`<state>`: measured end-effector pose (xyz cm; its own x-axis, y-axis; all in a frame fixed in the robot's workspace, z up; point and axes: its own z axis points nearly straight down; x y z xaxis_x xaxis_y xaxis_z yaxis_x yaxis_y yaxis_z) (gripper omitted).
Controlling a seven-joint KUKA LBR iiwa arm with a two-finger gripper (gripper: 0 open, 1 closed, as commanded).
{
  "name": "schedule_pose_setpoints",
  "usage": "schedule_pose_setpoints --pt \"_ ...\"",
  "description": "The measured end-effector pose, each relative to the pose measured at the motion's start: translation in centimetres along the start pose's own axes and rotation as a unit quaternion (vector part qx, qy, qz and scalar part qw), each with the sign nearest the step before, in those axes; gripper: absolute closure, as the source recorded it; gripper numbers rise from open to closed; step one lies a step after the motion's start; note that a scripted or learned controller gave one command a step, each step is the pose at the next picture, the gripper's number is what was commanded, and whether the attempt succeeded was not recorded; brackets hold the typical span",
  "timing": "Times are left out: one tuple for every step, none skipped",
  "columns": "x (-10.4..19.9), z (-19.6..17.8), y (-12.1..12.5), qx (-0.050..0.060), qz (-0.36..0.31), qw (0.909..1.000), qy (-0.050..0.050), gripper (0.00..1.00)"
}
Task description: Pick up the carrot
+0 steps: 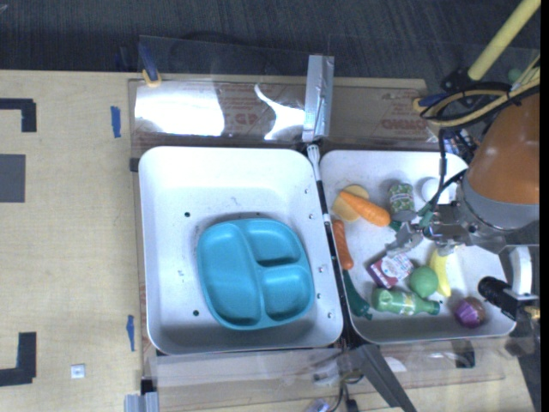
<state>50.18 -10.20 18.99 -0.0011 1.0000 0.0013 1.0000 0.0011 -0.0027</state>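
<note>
Camera view: carrot [363, 208] lies in right bin [485, 333], upper left area, long axis slanted, thick end up-left, tip pointing down-right toward gripper [422, 227]. You see gripper just right of tip, over bin middle. Finger opening, any hold: cannot tell.

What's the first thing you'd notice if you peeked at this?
The big blue tray sitting in the middle of the left bin jumps out first. Next comes the heap of toy food in the right bin, with the bright orange carrot near its top left. The robot's pincer hangs just right of that carrot.
</note>
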Motion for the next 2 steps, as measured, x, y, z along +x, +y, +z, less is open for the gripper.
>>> schedule_pose_setpoints --pt "0.2 4.5 10.2 0.0 0.012 0.9999 -0.001 0.0" --pt "0.0 6.9 10.4 -0.014 0.006 0.9999 -0.003 0.0"
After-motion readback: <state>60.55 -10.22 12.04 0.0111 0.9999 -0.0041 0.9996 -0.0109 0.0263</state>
